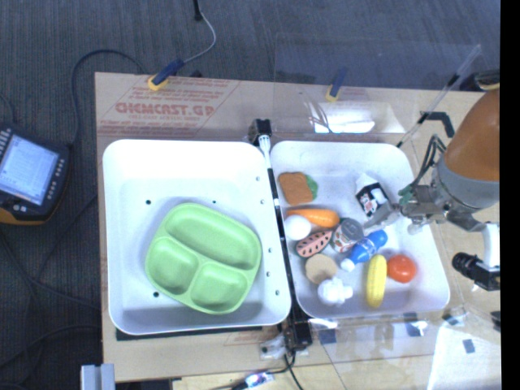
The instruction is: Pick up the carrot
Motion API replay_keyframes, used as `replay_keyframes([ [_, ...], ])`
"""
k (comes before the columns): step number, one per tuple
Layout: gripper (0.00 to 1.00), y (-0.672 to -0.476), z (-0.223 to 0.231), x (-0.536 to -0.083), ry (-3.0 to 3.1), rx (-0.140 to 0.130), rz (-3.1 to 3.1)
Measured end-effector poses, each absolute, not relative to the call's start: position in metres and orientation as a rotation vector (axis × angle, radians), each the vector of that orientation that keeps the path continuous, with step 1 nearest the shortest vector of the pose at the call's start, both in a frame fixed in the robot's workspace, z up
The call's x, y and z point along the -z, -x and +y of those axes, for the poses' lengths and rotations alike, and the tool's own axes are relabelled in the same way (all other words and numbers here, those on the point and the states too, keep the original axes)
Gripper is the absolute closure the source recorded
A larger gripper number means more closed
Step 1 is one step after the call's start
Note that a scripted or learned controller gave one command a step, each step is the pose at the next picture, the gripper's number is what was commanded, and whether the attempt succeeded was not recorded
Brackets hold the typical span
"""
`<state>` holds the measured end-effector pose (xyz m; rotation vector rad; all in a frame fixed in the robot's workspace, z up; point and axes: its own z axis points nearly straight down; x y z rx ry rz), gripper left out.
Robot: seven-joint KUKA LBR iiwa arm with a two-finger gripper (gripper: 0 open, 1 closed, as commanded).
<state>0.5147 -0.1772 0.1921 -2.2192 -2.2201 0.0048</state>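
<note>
Camera view shows me the carrot (318, 216), likely light, stiff, smooth plastic; I'd pinch mid-body across its width; whether the gripper (404, 210) is spread, I cannot tell.

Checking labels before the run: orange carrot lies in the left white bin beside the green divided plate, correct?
Wrong bin. The camera view shows the orange carrot in the right white bin, among the other toy foods; the green divided plate sits alone in the left white bin.
</note>
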Motion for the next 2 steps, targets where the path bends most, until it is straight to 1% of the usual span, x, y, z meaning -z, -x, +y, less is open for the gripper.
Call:
replay_keyframes([
  [1, 0.0, -0.546, -0.109, -0.103, 1.913, -0.002, -2.494],
  [2, 0.0, -0.595, -0.112, -0.091, 2.183, 0.004, -2.272],
])
